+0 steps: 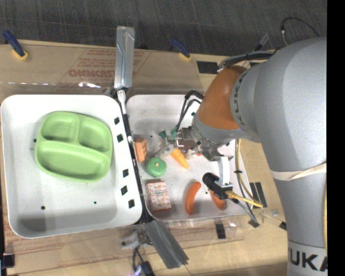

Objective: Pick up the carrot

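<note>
Right bin [161, 105]: carrot [180, 158] lies diagonal, tip toward lower right; fingers [184, 144] above it, state unclear

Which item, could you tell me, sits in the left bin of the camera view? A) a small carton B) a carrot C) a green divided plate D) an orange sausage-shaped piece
C: the green divided plate lies alone in the left bin, while the carrot, the small carton and the orange sausage-shaped piece all lie in the right bin.
</note>
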`<state>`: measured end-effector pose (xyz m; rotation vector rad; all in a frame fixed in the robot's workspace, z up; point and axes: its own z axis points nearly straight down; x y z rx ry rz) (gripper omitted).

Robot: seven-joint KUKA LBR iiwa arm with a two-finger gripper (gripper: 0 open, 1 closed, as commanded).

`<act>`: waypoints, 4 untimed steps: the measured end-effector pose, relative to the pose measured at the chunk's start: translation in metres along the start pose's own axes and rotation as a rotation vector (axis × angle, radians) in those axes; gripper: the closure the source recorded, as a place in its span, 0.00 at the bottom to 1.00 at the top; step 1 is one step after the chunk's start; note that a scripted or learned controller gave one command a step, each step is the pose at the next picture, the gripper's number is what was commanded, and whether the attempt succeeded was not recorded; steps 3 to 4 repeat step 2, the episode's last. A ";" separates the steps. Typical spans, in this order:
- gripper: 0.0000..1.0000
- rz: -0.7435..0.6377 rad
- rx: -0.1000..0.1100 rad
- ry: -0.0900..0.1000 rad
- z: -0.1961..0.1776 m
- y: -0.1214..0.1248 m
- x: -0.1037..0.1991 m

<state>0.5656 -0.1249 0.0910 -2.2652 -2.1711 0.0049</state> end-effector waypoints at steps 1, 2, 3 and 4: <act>1.00 -0.003 0.002 0.000 -0.009 0.000 0.000; 1.00 0.151 -0.003 0.001 -0.101 0.009 0.082; 1.00 0.151 -0.003 0.001 -0.101 0.009 0.082; 1.00 0.151 -0.003 0.001 -0.101 0.009 0.082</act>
